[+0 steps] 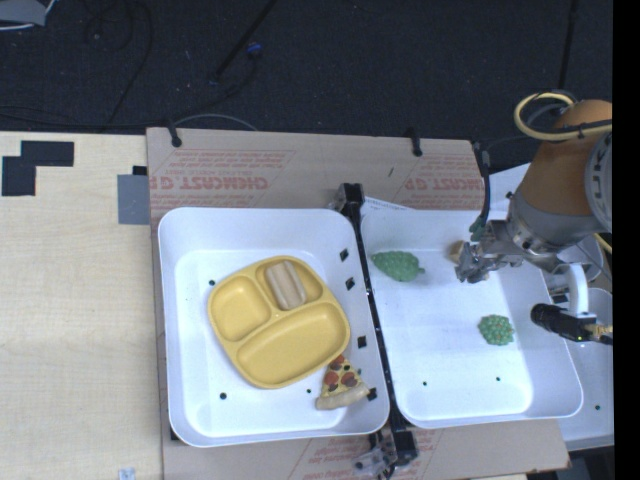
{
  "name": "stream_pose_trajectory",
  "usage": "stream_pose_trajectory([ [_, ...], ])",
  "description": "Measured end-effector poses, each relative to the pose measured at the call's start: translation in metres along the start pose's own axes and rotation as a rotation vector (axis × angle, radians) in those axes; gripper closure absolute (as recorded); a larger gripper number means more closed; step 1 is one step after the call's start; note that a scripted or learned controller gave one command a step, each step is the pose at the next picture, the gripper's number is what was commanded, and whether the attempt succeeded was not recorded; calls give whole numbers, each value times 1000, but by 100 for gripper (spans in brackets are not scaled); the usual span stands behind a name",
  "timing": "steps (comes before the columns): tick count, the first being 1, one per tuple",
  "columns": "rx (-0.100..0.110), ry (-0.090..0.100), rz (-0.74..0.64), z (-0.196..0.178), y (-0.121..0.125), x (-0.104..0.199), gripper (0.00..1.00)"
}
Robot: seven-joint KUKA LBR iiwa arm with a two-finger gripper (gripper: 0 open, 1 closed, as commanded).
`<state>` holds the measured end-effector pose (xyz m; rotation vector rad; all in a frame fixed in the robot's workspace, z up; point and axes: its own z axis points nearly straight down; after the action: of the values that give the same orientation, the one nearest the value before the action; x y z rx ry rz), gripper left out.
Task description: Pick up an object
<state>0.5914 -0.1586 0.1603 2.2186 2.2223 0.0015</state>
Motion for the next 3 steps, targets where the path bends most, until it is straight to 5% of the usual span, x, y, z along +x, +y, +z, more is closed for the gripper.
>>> stream_pose_trajectory([
  [2,0,-1,0,-107,-10,-8,100],
  [3,5,2,-2,-92,-8,39,100],
])
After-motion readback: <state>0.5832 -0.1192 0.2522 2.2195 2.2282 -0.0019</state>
